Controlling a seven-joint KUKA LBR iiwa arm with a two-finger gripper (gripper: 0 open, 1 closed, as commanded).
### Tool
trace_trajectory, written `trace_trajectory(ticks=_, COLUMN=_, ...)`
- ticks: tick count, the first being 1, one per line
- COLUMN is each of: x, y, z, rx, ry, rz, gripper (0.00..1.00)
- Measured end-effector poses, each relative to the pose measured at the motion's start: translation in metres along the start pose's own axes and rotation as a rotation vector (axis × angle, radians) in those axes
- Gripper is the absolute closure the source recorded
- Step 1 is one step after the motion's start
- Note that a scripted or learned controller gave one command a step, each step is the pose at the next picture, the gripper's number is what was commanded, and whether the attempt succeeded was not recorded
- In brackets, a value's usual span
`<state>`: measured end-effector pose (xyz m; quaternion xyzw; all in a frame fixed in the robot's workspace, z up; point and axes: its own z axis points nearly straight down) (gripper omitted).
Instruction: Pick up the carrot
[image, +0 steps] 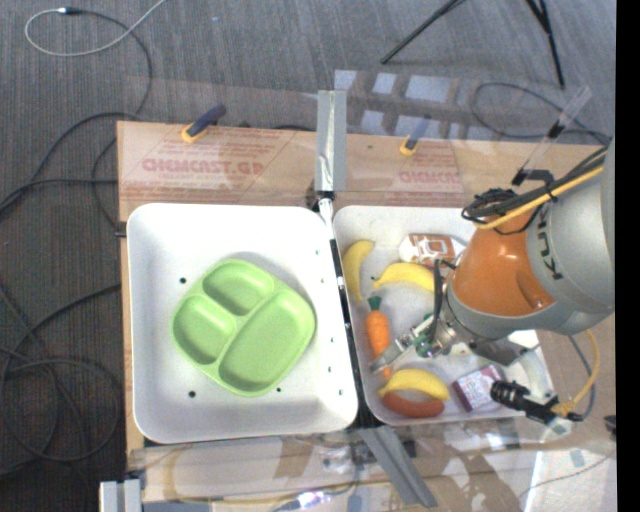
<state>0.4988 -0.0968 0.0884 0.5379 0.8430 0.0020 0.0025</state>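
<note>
The KUKA arm's metal claw (402, 352) hangs low in the right-hand shallow white bin (385, 222), its tip just beside the lower end of the small orange carrot with a green top (377, 332); from this angle it cannot be told whether the claw is released or clenched, and nothing is seen grasped in it. The carrot lies on the bin floor near the left wall, its green top pointing toward the far side. Just below the claw rests a curved yellow banana (416, 381), lying against a red rounded item (410, 404) at the near wall. Two more yellow bananas sit beyond the carrot, one upright along the left wall (355, 266) and one lying crosswise (406, 275). A small brown-and-white packet (430, 246) sits at the far side, and a purple box (478, 386) lies to the right under the arm. In the left-hand white bin (160, 250) lies a lime-green plastic plate with three compartments (245, 326). Both bins stand on a brown board table (200, 170).
</note>
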Motion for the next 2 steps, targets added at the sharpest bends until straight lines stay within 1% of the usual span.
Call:
trace_trajectory(ticks=1, x=0.0, y=0.001, z=-0.01, rx=-0.003, ry=0.0, rz=0.001, gripper=1.0)
trace_trajectory(ticks=2, x=0.015, y=0.064, z=-0.094, rx=0.01, ry=0.0, rz=0.235, gripper=1.0)
